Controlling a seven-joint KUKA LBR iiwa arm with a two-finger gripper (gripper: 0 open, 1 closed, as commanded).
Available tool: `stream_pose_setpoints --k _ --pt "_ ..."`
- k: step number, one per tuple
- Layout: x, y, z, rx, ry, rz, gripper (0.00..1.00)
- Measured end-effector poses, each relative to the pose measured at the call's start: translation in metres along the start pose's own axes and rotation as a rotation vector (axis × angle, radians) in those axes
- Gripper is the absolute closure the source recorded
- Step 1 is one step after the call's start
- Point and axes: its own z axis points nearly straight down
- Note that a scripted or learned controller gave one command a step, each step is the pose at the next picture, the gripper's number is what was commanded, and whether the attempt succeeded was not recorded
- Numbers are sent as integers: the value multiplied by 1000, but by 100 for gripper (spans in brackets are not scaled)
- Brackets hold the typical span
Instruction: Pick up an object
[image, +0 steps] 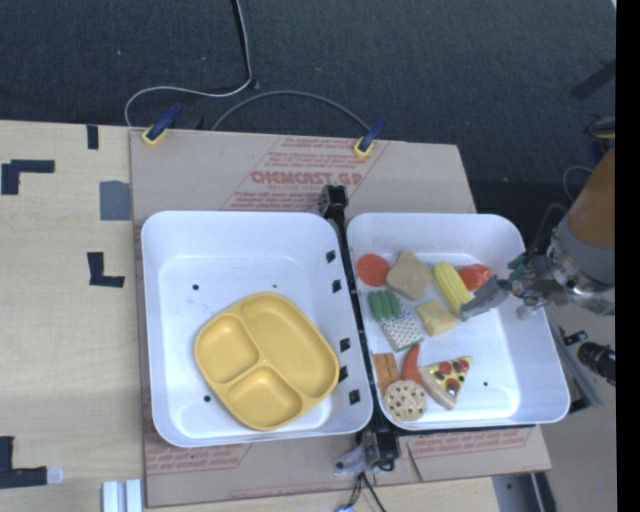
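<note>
The toy foods lie in the right bin (500, 395): corn (451, 284), bread (408, 274), tomato (373, 268), pizza (447, 380), cookie (404, 399). The gripper (487, 298) is low beside the corn; I cannot tell how open it is. A yellow tray (265, 358) sits in the left bin (170, 260).

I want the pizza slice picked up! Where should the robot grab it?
Grip the pizza slice across its two long straight edges, near the middle, coming straight down from above. It lies flat in the right bin with bare floor on its right; a cookie crowds its left.
</note>
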Motion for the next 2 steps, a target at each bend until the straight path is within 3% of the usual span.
stream_pose_setpoints --k 1,2 --pt "11 92 64 2 0 -4 0" --pt "-43 83 150 -5 0 6 0"
